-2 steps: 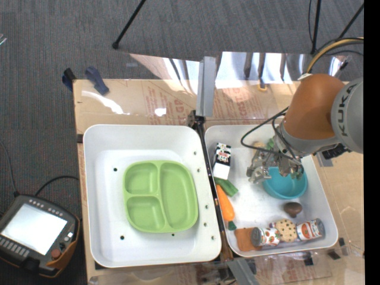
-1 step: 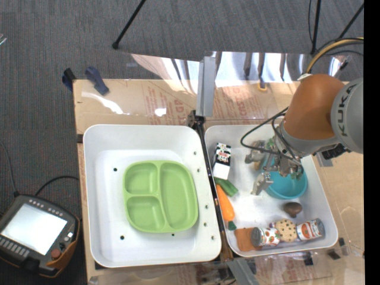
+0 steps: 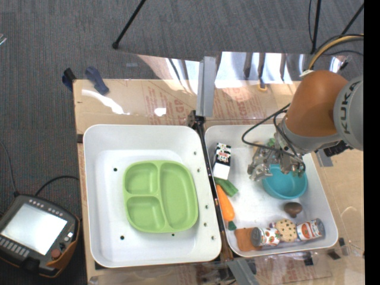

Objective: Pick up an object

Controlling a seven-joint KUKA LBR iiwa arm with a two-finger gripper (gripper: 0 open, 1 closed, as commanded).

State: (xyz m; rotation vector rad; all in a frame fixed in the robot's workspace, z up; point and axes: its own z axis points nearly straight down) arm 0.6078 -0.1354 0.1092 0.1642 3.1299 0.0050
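- While the gripper (image 3: 268, 166) hung at the blue bowl's (image 3: 286, 186) left rim, its grip state could not be told.
- Approach step, seemingly; next: descend, close on rim.

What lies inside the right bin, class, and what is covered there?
The right bin holds a blue bowl, carrot, milk carton, cookie and two cans. The gripper covers the bowl's left rim.
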